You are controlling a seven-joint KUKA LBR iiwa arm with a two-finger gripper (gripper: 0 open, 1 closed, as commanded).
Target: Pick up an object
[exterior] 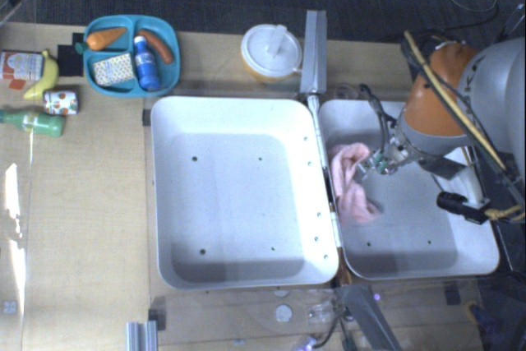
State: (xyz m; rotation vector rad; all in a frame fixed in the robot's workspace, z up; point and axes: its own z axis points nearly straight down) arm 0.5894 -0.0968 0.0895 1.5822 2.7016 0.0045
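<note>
Arm (460,94) reaches from right, bent low over right bin (427,251). Gripper (380,163) at pink cloth (352,181) edge; jaw state unclear. Left bin (238,193) beside, on wooden bench (74,218).

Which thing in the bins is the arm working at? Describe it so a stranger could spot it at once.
Start at the two white bins and take the right bin, the one the grey arm reaches into. Against its left wall, beside the divider, lies a crumpled pink cloth, with the gripper at its right edge. It is the one soft, pink thing on the white bin floor.
</note>
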